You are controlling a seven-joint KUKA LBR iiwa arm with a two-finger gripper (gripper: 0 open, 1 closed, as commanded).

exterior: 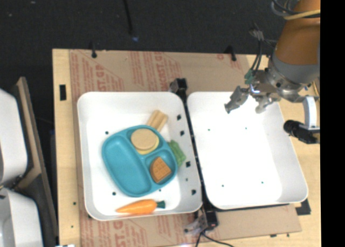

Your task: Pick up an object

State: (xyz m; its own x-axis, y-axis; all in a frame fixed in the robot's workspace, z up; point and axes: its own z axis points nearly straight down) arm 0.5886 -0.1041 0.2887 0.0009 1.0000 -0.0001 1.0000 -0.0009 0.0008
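My gripper (248,103) hangs over the far edge of the right bin (253,186), its two fingers spread open with nothing between them. The left bin (91,132) holds a blue divided tray (125,170) carrying a round tan biscuit (145,139) and a brown waffle-like piece (160,170). A tan wooden block (158,119) lies just behind the tray. A green piece (177,153) rests at the tray's right side. An orange carrot (139,206) lies near the left bin's front edge. All of these objects sit well to the left of the gripper.
The two bins meet along a black-clipped seam (188,138). The bench top (124,73) is brown board with red print. A black fitting (299,130) juts in at the right bin's right edge. White furniture (11,132) stands at far left.
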